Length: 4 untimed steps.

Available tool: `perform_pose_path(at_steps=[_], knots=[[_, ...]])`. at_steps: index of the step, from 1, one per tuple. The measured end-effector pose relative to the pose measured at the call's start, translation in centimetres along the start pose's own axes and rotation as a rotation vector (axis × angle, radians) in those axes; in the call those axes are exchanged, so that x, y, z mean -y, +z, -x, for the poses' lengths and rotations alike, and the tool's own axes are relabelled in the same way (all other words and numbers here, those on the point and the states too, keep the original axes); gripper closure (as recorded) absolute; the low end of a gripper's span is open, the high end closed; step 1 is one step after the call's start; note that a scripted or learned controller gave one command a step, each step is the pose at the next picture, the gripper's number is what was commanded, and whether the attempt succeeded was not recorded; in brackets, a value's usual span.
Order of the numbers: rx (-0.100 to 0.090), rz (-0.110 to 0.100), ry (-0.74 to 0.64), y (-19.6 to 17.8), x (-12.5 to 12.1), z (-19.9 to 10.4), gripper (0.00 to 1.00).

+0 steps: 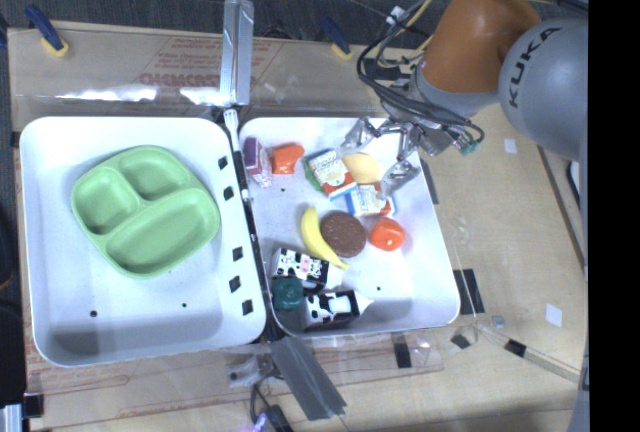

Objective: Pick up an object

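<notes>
The end effector (385,152) hovers spread wide over a yellow toy (364,167) in the right bin (432,265). A green plate (146,208) fills the left bin (50,320).

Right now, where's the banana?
In the right bin, near its middle: the banana lies against the brown round piece, just above the black-and-white carton.

A pale yellow, lemon-like piece (364,167) lies at the far side of the right bin (435,270), just beside a green-and-white carton (328,170) on its left. A banana (317,236) lies nearer, touching a brown round cookie (345,233), with a red tomato (387,235) to their right.
</notes>
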<state>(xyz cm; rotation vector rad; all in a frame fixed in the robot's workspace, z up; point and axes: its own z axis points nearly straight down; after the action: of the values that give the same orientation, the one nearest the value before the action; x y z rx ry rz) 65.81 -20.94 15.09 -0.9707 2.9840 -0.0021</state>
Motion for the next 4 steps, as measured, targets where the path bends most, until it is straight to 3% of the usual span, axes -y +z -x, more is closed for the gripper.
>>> perform_pose_path(at_steps=[1,2,3,4], knots=[[0.001,-0.004,-0.134,5.3,-4.7,-1.1,0.0],[0.004,-0.006,-0.088,5.3,-6.5,-2.4,0.0],[0.003,-0.003,-0.105,5.4,-14.1,-2.5,0.0],[0.007,-0.009,-0.065,-7.8,-7.5,4.4,0.0]])
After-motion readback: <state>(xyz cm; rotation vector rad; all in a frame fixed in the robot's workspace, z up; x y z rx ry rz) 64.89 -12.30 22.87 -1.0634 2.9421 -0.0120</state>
